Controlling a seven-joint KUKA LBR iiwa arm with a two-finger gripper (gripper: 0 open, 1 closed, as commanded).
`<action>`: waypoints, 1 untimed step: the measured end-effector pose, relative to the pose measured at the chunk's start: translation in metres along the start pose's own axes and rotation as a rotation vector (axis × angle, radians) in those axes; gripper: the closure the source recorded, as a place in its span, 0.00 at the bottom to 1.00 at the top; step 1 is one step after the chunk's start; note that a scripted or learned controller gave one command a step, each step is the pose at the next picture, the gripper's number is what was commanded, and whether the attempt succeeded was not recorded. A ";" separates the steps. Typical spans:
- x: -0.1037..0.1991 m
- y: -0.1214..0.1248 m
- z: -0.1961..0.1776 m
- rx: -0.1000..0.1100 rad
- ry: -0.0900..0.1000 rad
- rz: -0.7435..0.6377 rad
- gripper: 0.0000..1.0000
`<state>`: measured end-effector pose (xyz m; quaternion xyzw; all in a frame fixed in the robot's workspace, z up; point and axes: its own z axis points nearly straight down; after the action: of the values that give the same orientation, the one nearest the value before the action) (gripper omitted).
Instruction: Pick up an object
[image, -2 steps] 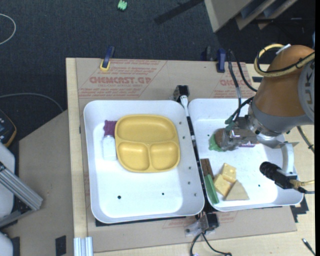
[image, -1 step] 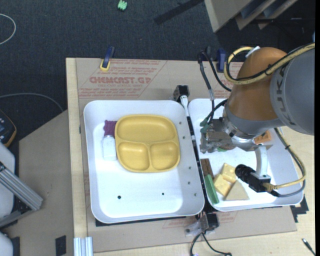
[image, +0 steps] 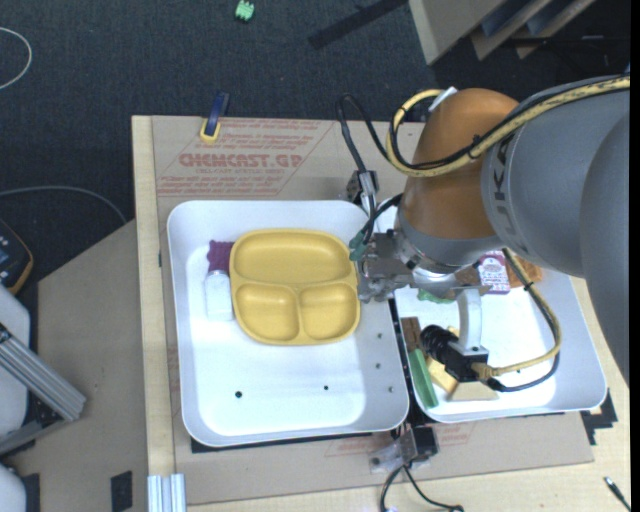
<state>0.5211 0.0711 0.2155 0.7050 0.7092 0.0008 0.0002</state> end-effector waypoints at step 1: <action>-0.002 0.003 0.000 0.000 -0.001 0.005 1.00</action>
<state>0.5237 0.0692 0.2152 0.7069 0.7073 0.0006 0.0004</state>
